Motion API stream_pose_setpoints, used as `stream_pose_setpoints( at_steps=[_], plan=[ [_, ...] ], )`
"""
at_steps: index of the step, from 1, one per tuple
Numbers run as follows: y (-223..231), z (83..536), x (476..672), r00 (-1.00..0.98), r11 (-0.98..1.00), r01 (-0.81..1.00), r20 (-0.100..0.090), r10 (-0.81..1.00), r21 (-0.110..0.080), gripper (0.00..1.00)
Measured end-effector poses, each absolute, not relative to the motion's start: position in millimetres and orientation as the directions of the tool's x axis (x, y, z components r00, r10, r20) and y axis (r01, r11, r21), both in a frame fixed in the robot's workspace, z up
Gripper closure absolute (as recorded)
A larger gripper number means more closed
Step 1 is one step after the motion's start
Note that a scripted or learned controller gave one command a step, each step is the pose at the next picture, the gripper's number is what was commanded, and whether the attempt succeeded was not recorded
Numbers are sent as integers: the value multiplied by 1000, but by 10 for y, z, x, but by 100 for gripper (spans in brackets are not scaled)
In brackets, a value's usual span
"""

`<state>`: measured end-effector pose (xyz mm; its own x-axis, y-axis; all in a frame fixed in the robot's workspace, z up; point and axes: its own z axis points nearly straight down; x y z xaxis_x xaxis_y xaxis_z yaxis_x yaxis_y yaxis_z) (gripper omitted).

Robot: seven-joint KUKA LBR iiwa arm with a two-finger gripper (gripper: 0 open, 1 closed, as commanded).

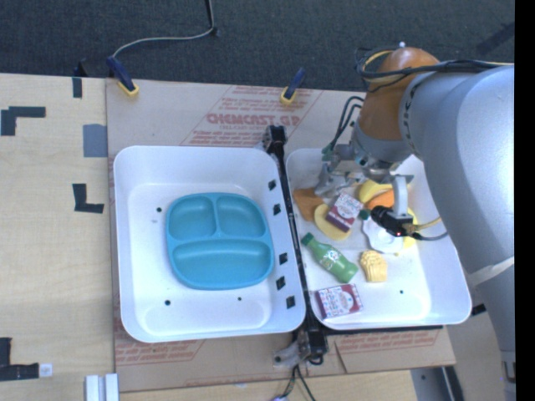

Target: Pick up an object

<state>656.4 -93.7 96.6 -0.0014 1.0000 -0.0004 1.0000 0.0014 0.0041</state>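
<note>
Right bin (pixel 435 303): gripper (pixel 334 172) down at far end, over a cluster of toy food; finger state cannot be told. Directly below it, small maroon packet with white label (pixel 342 213) lying on a yellow piece (pixel 328 224); print unreadable. Nearby: green bottle (pixel 328 257), yellow fries carton (pixel 374 266), second maroon packet (pixel 338 300). Left bin (pixel 134 224) holds blue divided plate (pixel 221 240). Cardboard underlay (pixel 242 119) reads "CHEMCAST GP" in red.

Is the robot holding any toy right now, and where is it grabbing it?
I can't tell. The end effector is down among the toys in the right bin, but no grip is visible.
</note>
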Motion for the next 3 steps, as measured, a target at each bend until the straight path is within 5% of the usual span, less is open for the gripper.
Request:
stream_pose_setpoints(
  at_steps=[1, 3],
  plan=[
    [-937, 961, 6562, -1, 1, 1000, -1, 1000, 3, 0],
    [-987, 849, 6665, 3, -3, 1000, -1, 1000, -10, 0]
  ],
)
